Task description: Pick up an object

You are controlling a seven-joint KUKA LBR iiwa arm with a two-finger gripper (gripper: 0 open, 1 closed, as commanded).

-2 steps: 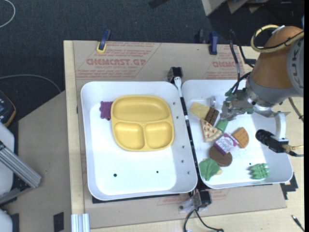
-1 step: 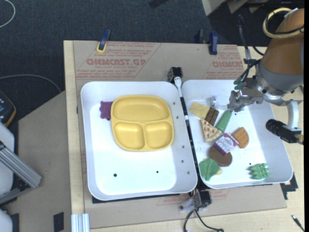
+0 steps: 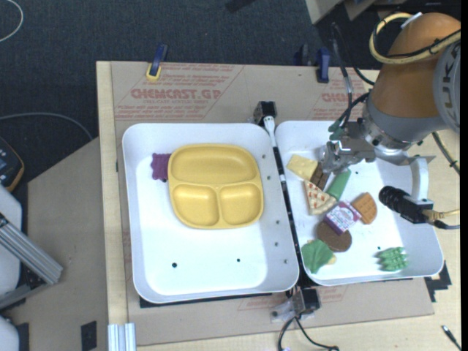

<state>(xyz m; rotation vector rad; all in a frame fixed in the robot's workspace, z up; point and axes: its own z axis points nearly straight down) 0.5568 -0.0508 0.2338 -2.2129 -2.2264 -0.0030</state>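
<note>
My gripper (image 3: pixel 335 158) hangs low over the back of the right bin (image 3: pixel 417 229), under the grey wrist and orange band. Directly below and in front of it lie a yellow cheese wedge (image 3: pixel 301 166), a small brown piece (image 3: pixel 318 175) and a long green piece (image 3: pixel 338 183). Further forward are a pizza slice (image 3: pixel 316 197), a purple-and-white packet (image 3: pixel 342 216), a brown bread piece (image 3: pixel 365 208), a dark brown disc (image 3: pixel 335 238), a green leaf (image 3: pixel 315 255) and a green bumpy item (image 3: pixel 391 259). I see nothing lifted off the bin floor.
The left bin (image 3: pixel 212 269) holds a yellow divided plate (image 3: pixel 216 183) with a purple item (image 3: pixel 159 165) at its left edge. A black cylindrical part (image 3: pixel 401 202) with a cable juts over the right bin's right side. Clamps sit along the bench's back edge.
</note>
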